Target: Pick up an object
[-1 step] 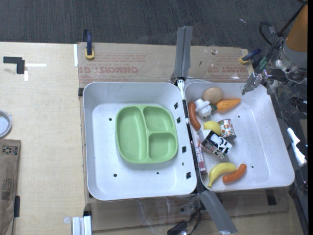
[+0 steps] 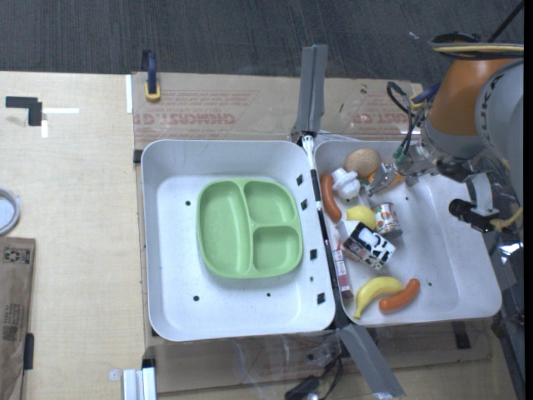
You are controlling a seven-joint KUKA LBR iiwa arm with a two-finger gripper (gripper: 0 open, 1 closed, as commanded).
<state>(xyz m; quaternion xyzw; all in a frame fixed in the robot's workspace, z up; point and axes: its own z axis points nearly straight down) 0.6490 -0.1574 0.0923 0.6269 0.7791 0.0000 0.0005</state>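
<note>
Nearest the camera, at the front of the right bin point(image 2: 466, 307), a yellow banana point(image 2: 373, 293) lies touching the end of an orange-red sausage point(image 2: 400, 296). Taking the right bin as the landmark, a black-and-white carton point(image 2: 369, 247) sits near its middle-left, just behind the banana, with a small can point(image 2: 386, 219) touching its far side and a smaller yellow piece point(image 2: 360, 215) beside the can. Along the bin's left wall lies a long thin red stick point(image 2: 339, 261), and farther back an orange-red sausage-shaped piece point(image 2: 331, 198) lies against the same wall. At the bin's far left corner a white toy figure point(image 2: 346, 183) rests against a tan round object point(image 2: 363, 161). The gripper point(image 2: 390, 176) hangs low over the far part of the bin, just right of the tan object and behind the can; whether it is spread or closed cannot be told, and nothing is visibly held. Left of the right bin, the left bin point(image 2: 166, 307) holds a green divided plate point(image 2: 250, 227). The grey arm point(image 2: 479, 107) with its orange band enters above the bin's far right corner.
</note>
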